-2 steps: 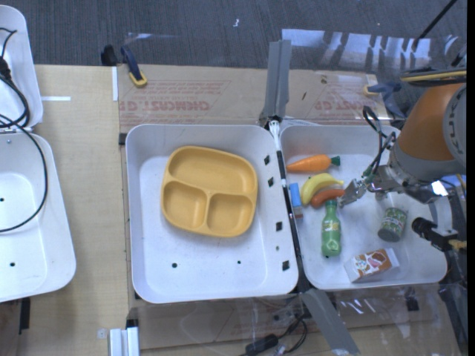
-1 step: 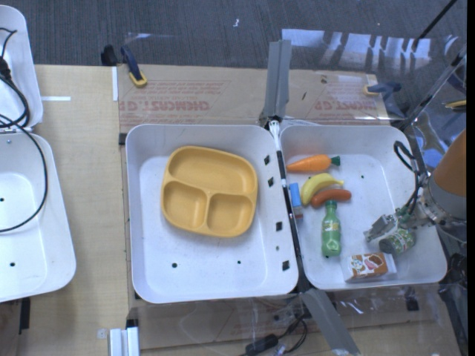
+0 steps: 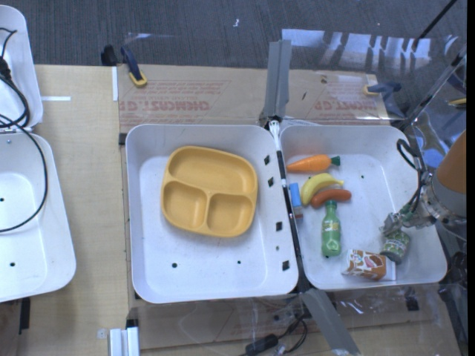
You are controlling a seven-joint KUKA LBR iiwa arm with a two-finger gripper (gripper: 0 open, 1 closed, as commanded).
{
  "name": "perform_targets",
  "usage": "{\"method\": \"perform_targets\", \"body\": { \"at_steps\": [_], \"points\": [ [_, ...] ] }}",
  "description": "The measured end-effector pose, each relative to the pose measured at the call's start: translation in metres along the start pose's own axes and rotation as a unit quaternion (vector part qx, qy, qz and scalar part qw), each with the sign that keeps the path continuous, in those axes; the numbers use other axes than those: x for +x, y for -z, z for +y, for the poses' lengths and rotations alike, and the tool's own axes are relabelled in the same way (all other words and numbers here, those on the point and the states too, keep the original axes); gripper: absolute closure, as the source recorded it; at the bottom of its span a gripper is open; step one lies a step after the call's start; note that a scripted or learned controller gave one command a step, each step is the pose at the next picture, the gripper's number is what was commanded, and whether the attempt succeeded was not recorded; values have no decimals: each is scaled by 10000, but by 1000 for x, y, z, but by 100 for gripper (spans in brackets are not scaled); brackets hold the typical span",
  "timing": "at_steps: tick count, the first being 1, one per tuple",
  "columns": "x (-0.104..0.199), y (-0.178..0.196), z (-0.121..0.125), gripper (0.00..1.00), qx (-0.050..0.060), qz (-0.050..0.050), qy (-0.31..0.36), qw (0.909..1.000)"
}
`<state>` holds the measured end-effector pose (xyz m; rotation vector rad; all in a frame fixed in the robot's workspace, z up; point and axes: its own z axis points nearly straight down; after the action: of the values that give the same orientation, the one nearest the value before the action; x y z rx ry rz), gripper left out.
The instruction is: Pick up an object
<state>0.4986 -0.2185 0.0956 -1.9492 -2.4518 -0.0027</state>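
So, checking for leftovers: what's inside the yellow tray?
The yellow tray in the left bin shows three bare compartments, with nothing in them; what lies beneath it is covered.

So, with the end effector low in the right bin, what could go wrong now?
1. The end effector sits at the bin's right wall and might scrape it.
2. The snack packet lies right beside it and could be pushed instead of gripped.
3. The carrot, banana and sausage are clustered, so a grasp there may catch two.

The bench [image 3: 82, 124] carries two white bins: left bin [image 3: 148, 265], right bin [image 3: 371, 143], edges touching at centre.
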Motion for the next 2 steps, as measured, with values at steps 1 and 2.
{"method": "perform_targets", "body": {
  "at_steps": [1,2],
  "points": [
    [3,-1,1,0,11,31,15,10000],
    [1,6,1,100,20,23,4,10000]
  ]
}}
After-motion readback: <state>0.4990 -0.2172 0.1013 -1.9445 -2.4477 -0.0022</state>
